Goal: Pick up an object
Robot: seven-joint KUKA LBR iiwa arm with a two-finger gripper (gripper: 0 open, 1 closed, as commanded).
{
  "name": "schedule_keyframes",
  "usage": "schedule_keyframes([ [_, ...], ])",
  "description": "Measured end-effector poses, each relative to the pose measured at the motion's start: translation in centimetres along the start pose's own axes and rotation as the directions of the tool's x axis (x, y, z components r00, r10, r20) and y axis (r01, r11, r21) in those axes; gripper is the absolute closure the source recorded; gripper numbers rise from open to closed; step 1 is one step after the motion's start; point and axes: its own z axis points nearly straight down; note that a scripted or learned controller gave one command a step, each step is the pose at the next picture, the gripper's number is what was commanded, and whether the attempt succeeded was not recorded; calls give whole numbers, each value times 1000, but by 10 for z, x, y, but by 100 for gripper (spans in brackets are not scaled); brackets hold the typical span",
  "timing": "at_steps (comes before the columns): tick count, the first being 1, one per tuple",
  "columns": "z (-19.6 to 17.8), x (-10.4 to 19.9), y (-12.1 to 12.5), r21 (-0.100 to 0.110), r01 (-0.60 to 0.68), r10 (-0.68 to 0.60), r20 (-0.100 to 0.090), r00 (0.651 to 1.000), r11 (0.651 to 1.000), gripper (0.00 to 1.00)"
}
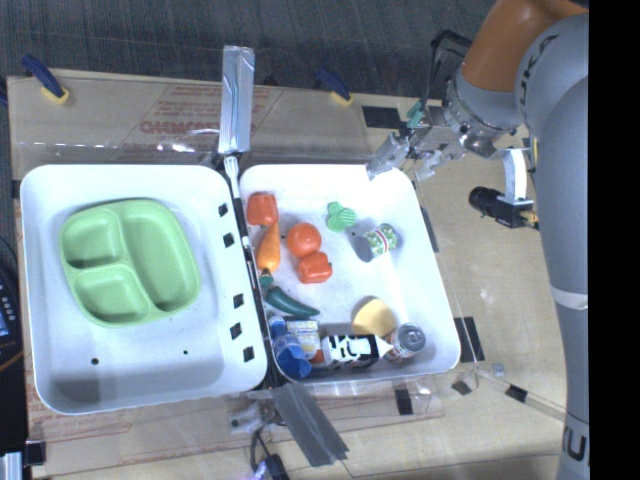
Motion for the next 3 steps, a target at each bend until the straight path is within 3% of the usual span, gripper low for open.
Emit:
schedule_keyframes([
  [1, 0, -5, -7, 2, 81, -81, -2, 997, 997, 0],
  [2, 154, -3, 6, 0, 177, -177, -1, 984, 984, 0],
  [3, 142, -2, 8, -2, 183, -183, 1, 983, 983, 100],
])
